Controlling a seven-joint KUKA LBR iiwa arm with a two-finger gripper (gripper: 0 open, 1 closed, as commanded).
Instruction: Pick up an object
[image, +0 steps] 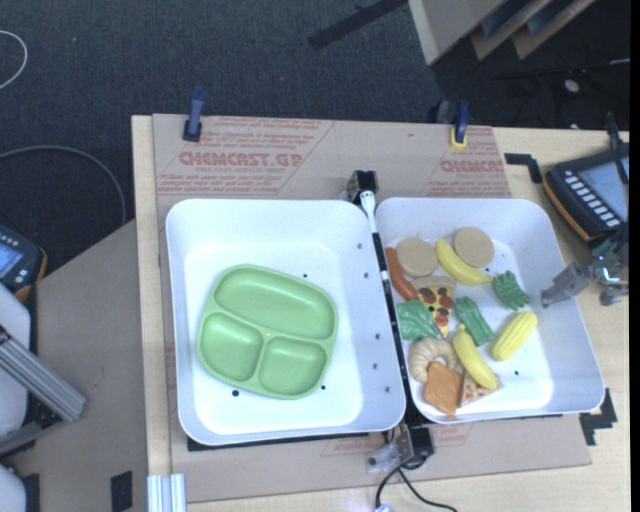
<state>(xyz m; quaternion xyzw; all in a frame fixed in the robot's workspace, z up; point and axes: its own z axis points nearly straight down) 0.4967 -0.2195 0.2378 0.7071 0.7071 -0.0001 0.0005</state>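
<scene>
The right bin (570, 375) holds several toy foods. Among them are two tan round discs (473, 245), a banana (459, 264), a red sausage (401, 276), a pizza slice (435, 297), green leafy pieces (510, 290), a corn cob (514, 334), a second yellow piece (476, 359), a pale ring-shaped bun (430, 351) and an orange-brown slice (443, 386). My gripper (578, 281) reaches in at the right edge, over the bin's right rim, just right of the green piece and the corn. Nothing shows in it.
The left bin (190, 300) carries a green divided plate (266, 330). A black tablet-like device (590, 195) lies on the bench at the back right. Blue and yellow clamps (194, 113) pin the cardboard at the back edge.
</scene>
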